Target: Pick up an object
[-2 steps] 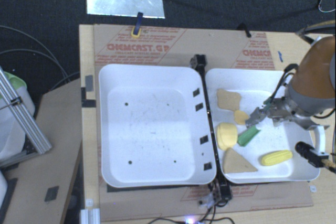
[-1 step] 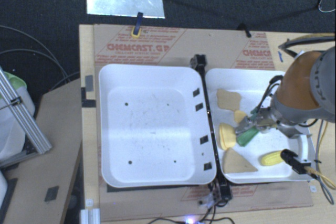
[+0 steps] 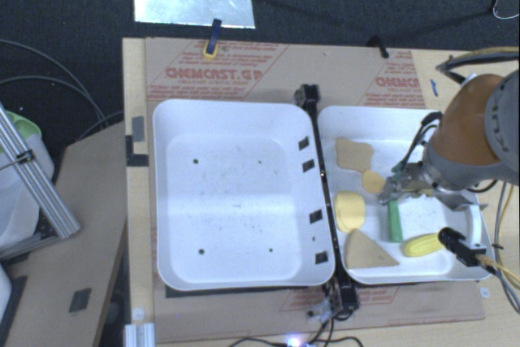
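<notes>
Poised low inside the right-hand white bin [image 3: 382,116], near its middle: the gripper [image 3: 396,189] of the grey KUKA arm [image 3: 475,130], just above the top end of a green block [image 3: 395,220]. Impossible to tell whether spread or pressed together, with the wrist blocking the view; nothing visibly pinched. Around the green block: a pale yellow cylinder [image 3: 350,211] to its left, a small yellow piece [image 3: 373,182] up and left, a tan flat piece [image 3: 354,153] farther up, a tan wedge [image 3: 370,250] below and left, a yellow corn-like toy [image 3: 422,245] just below and right. Likeliest pick: the green block. Best done by centring over its narrow width, descending straight, closing across the thin sides, and lifting slowly, clear of the small yellow piece close by. Beside all this, the left-hand bin [image 3: 171,122].
</notes>
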